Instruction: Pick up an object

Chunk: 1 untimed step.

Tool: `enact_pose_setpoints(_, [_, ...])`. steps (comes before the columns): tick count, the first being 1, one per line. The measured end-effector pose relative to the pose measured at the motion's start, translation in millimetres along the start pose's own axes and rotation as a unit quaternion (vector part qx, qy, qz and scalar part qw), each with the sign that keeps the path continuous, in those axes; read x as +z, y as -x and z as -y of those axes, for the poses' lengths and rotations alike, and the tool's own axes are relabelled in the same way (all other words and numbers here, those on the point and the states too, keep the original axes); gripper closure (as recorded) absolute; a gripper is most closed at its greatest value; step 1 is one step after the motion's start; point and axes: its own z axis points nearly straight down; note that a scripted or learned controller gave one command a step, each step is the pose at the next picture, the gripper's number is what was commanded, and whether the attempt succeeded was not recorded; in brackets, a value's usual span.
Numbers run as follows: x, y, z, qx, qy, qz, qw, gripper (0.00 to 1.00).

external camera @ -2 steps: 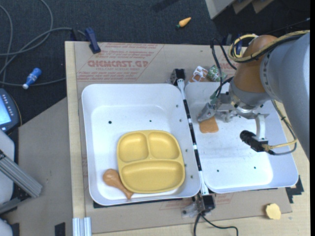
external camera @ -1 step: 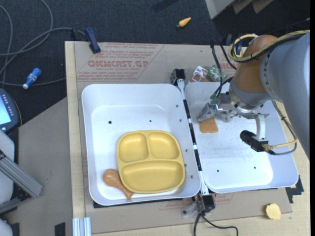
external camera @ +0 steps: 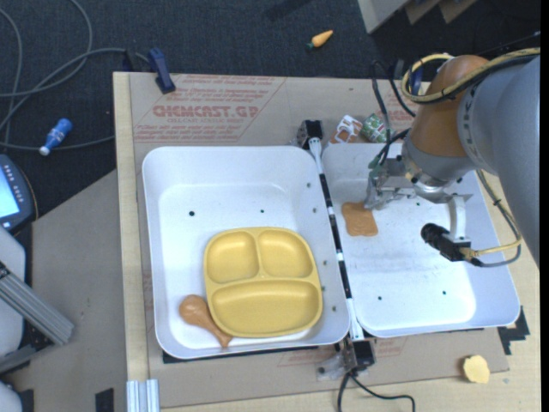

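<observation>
A flat brown toast-like piece (external camera: 361,221) lies in the right bin (external camera: 446,307), close to its left wall. The gripper (external camera: 375,197) hangs low over the right bin's upper left part, just above and to the right of the brown piece, at its top edge. In the left bin (external camera: 171,187) sits a yellow divided plate (external camera: 262,281), with a tan drumstick-shaped toy (external camera: 202,315) tucked against its lower left side. I see nothing lifted off either bin floor.
The grey arm (external camera: 489,101) with its orange band covers the right bin's upper right. Small packets (external camera: 360,129) lie behind the right bin. A yellow lump (external camera: 475,368) rests on the bench at lower right, a blue clip (external camera: 159,69) at its top left.
</observation>
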Motion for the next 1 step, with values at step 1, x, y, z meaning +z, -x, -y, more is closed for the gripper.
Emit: enact_pose_setpoints(1, [-53.4, 5.3, 110.0, 0.003, -0.007, -0.002, 1.0000, 1.00])
